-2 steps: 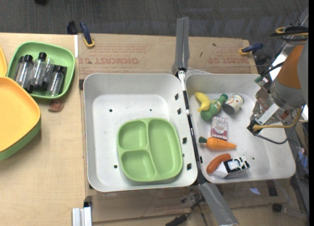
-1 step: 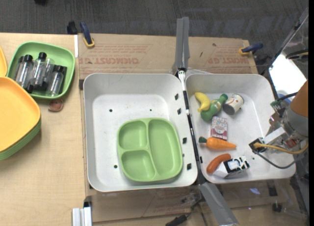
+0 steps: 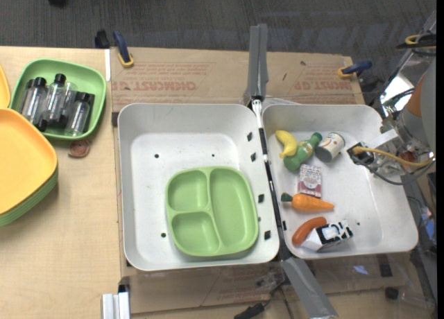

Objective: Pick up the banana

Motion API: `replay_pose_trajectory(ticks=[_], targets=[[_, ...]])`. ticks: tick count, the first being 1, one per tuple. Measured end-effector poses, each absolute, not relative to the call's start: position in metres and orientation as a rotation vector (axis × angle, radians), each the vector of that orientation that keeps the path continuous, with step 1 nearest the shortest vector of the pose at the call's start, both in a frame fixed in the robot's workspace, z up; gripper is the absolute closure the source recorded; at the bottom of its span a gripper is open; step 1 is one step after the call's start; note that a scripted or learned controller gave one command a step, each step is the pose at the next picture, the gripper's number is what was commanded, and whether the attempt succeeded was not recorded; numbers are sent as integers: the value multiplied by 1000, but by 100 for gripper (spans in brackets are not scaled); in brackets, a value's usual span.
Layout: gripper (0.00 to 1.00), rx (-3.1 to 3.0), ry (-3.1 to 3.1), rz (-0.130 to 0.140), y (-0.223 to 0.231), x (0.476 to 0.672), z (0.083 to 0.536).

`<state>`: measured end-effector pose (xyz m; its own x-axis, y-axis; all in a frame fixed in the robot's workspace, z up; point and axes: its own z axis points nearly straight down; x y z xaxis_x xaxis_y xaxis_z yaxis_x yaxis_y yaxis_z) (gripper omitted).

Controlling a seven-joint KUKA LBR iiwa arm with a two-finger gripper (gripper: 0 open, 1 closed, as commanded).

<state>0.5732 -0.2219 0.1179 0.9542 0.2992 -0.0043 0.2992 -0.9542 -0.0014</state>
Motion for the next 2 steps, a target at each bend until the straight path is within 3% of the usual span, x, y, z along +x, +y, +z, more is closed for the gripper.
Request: replay_pose_trajectory(ticks=[1,2], targets=[[100,-3125,-320,8,-222,606,144],[100,-3113,-422,5,-221,650,119]])
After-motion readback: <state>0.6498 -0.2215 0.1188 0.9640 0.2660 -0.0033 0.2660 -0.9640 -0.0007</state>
